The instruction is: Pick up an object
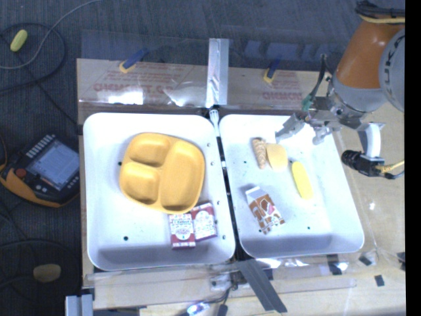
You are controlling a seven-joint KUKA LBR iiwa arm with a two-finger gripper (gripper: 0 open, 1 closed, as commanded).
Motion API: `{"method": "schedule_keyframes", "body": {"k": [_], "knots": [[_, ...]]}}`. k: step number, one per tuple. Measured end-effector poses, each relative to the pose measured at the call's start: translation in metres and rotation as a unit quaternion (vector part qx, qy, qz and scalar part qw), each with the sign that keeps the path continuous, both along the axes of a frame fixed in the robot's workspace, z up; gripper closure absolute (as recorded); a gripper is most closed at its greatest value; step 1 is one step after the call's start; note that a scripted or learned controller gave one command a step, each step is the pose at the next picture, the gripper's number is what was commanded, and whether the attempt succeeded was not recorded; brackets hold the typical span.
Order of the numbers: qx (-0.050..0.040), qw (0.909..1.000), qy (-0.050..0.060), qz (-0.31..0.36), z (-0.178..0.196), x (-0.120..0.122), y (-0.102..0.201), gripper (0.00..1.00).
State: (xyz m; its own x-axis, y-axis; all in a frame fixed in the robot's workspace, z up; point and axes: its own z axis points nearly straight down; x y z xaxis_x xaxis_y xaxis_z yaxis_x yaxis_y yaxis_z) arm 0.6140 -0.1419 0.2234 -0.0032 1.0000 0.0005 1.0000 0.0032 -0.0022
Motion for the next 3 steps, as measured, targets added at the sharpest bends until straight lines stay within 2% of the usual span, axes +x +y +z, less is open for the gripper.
{"method": "schedule_keyframes", "body": {"k": [1, 2, 3], "knots": [[-0.0009, 0.9996, 0.001, 0.029, -0.099, -0.006, -0.052, 0.00], [-0.0011, 0.9991, -0.006, 0.042, -0.134, -0.027, -0.061, 0.00], [-0.0016, 0.9991, -0.009, 0.042, -0.122, -0.025, -0.060, 1.00]]}}
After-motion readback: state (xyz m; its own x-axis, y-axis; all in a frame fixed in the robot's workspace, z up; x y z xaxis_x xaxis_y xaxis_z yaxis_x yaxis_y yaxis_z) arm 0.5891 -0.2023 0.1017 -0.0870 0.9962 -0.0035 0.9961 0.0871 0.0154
